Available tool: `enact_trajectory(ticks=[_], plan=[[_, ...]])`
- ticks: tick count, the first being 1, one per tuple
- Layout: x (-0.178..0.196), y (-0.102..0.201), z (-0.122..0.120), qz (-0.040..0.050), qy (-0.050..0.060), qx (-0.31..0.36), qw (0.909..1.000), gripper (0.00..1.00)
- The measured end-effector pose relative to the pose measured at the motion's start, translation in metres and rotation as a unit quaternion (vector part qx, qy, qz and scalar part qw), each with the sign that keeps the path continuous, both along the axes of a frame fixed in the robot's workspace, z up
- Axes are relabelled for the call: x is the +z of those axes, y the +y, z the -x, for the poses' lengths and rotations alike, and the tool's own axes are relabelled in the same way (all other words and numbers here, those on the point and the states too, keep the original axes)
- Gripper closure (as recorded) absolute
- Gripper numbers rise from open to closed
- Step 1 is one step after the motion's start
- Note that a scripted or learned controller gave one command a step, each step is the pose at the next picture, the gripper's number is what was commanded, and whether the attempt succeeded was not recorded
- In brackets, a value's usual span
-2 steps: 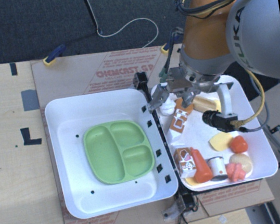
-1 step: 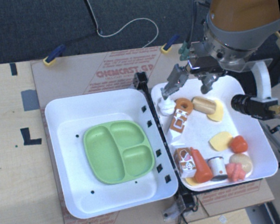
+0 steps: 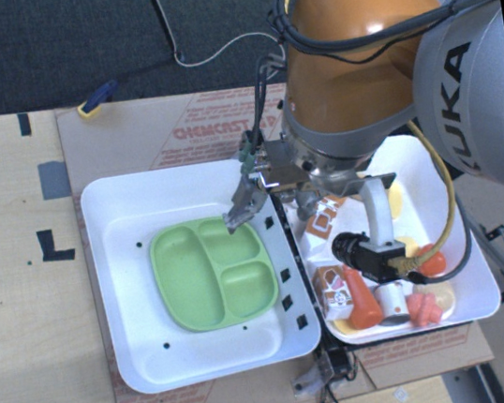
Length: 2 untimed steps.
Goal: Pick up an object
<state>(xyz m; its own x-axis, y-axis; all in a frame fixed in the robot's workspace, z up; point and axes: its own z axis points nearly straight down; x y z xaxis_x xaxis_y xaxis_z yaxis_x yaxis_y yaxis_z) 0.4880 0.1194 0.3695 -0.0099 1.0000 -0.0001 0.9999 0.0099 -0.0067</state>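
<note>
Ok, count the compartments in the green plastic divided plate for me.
3. The green plastic divided plate lies in the left white bin: one long compartment on its left side, two smaller ones on its right, upper and lower. None look hidden.

A grey robot arm (image 3: 480, 84) bearing black "KUKA" lettering, with a glossy orange dome-shaped band (image 3: 353, 33) above its wrist. Black cables loop around the dome, and a yellow cable curves beneath it.

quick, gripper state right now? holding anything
gripper: over the green tray's upper right corner in the left bin; open or shut cannot be told, nothing seen held.
</note>
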Motion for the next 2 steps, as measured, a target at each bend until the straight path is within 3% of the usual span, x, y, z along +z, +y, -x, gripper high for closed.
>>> enact_trajectory(ticks=[1,2], plan=[[-0.012,-0.048,-0.008,0.0010,-0.002,-0.007,1.0000,0.00],[-0.002,-0.045,-0.008,0.0005,-0.002,-0.003,1.0000,1.00]])
